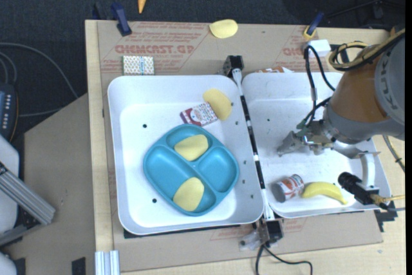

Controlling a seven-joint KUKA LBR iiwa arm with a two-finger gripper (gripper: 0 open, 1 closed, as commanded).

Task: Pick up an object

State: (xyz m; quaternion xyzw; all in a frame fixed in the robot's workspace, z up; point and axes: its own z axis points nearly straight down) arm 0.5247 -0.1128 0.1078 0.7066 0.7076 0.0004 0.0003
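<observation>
My gripper (304, 143) hangs over the middle of the right bin (283, 96), its fingers spread open with nothing between them. In front of it, near the bin's front wall, lie a small red and white can (288, 187) on its side and a yellow banana (324, 190) just to the can's right. Both lie apart from the gripper. The left bin (129, 138) holds a blue divided plate (219, 167) with two yellow pieces (191, 146) in it, a yellow lump (218, 104) and a red and white packet (198, 114).
The ridge between the bins (250, 138) runs just left of the gripper. On the bench behind the bins lie a yellow lump (223, 28), a patterned card (138, 64) and blue clamps (120, 19). A small carrot (142, 0) lies on the floor.
</observation>
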